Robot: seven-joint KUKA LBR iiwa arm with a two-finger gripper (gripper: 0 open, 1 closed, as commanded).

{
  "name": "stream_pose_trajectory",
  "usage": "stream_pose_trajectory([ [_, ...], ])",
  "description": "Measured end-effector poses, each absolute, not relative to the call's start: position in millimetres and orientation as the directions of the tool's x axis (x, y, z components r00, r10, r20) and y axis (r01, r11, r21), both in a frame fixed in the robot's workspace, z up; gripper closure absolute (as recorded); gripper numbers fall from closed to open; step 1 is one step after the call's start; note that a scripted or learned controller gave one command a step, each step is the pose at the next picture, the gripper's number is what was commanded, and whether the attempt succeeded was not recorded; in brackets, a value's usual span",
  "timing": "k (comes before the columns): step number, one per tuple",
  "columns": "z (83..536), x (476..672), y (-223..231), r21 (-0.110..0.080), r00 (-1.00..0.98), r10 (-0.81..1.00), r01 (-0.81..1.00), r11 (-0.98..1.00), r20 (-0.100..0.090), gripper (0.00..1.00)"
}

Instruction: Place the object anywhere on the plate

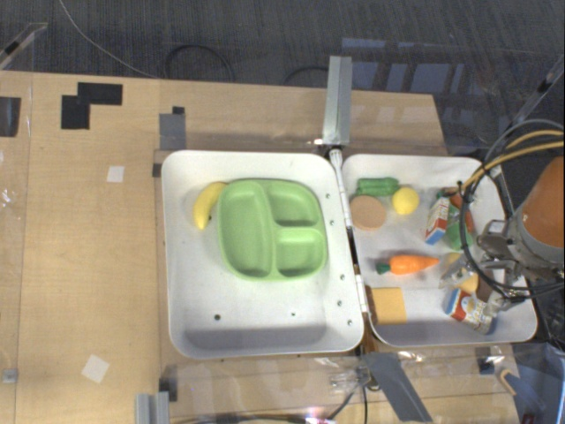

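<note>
A green plate [269, 228] with three compartments lies in the left bin [199, 316]. A yellow banana [207, 203] rests against the plate's left rim. My gripper [470, 283] hangs low over the right bin's front right corner, among small packages. An orange carrot [408, 265] lies just left of it, and a small blue, white and red carton [463, 306] sits right below it. The wrist and cables hide what is directly under the gripper.
The right bin [424, 332] also holds a green vegetable [378, 186], a yellow lemon [405, 201], a brown round disc [369, 212], an orange square block [388, 305] and a red and white carton [437, 221]. A metal divider [349, 237] separates the bins.
</note>
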State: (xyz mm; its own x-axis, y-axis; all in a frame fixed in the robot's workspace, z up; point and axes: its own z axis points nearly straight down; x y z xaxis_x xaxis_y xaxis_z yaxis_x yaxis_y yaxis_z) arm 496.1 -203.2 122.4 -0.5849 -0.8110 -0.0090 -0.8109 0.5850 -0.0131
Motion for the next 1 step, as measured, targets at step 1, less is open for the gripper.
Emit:
stream_pose_trajectory([
  [1,122.4,496.1,-203.2,-0.013,-0.585,-0.811,-0.811,0.585,-0.009,0.00],
])
